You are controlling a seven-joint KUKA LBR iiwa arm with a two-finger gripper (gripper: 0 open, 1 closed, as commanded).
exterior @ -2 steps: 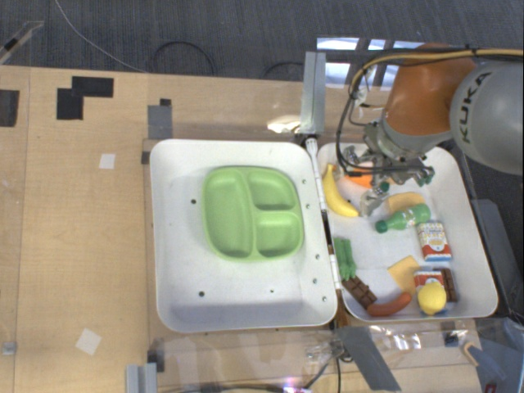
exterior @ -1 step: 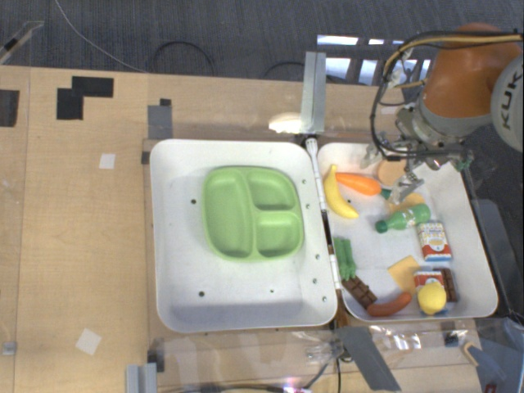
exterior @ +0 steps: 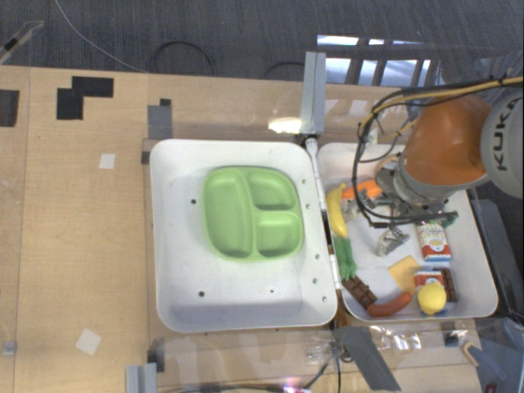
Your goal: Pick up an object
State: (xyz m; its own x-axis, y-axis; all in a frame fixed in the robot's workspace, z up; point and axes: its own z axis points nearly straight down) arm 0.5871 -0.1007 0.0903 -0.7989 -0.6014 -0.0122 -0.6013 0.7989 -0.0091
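Observation:
My gripper (exterior: pixel 391 239) hangs low inside the right bin (exterior: pixel 485 278), under the orange wrist band. It is just above the bin floor, between a yellow banana (exterior: pixel 335 211) on its left and a small white and red carton (exterior: pixel 433 244) on its right. A yellow cheese wedge (exterior: pixel 402 270) lies just in front of it. An orange carrot (exterior: pixel 365 191) sits behind it, partly under the cables. Nothing is visibly held.
Along the right bin's left wall lies a green pea pod (exterior: pixel 345 257). At its front are a chocolate bar (exterior: pixel 359 289), a brown sausage (exterior: pixel 389 304), a lemon (exterior: pixel 432 299) and a red item (exterior: pixel 431 280). The left bin (exterior: pixel 176 285) holds a green divided plate (exterior: pixel 250 213).

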